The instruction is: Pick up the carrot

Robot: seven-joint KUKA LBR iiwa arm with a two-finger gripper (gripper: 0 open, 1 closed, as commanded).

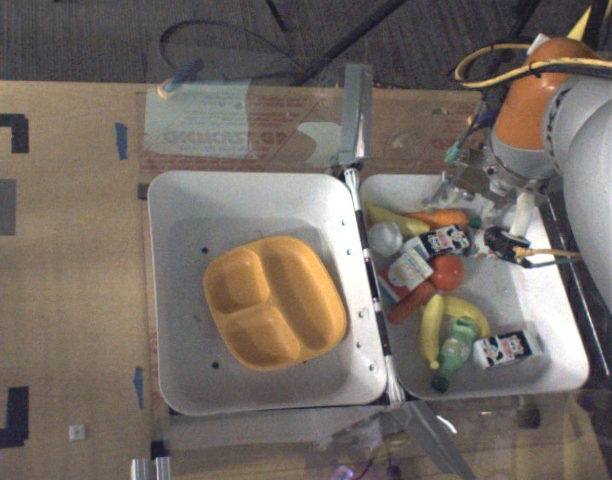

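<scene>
The claw [473, 190] hangs low at the upper right of the frame (I cannot tell its grip), right by the carrot [441, 218] at the top of the right bin [566, 363]. The grey arm [576, 138] bends down from the right.

Left bin [176, 268] holds a yellow divided plate [274, 301]; right bin [561, 338] is crammed with toy food, carrot [441, 218] near the tool [476, 190].

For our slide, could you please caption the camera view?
Arm's hand above the right bin near the carrot; yellow plate in left bin.
</scene>
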